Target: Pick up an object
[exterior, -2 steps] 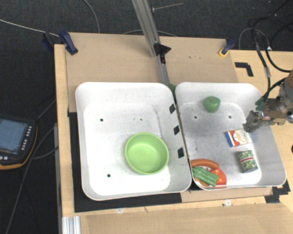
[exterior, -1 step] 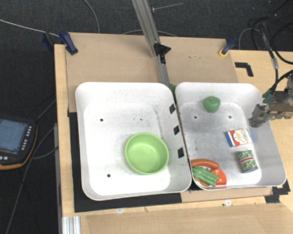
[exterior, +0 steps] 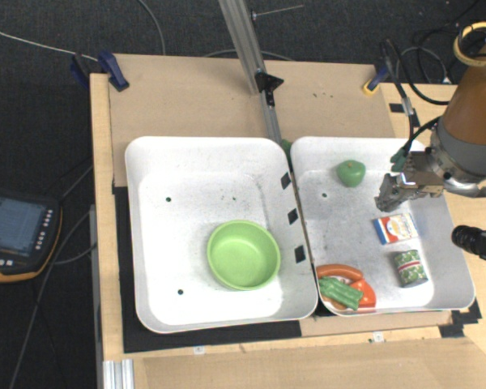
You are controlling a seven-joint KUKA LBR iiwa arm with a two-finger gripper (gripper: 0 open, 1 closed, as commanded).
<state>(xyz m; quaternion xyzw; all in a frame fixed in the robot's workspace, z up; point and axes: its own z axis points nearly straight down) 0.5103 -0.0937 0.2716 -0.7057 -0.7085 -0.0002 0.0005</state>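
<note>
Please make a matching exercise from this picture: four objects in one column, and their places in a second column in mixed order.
Things:
1. round green plastic bowl
2. small green ball-like object
3. small blue and white box
4. orange dish holding green vegetables

Places:
A. right bin, front left corner
B. left bin
C. right bin, far part
D. right bin, just below the gripper

Pairs: 1-B, 2-C, 3-D, 4-A

1. Arm (exterior: 470,112) enters from the right edge, orange band above grey wrist.
2. Wrist angled down and toward the left.
3. End effector (exterior: 389,197) low, at the arm's left end; no item seen between its tips.
</note>
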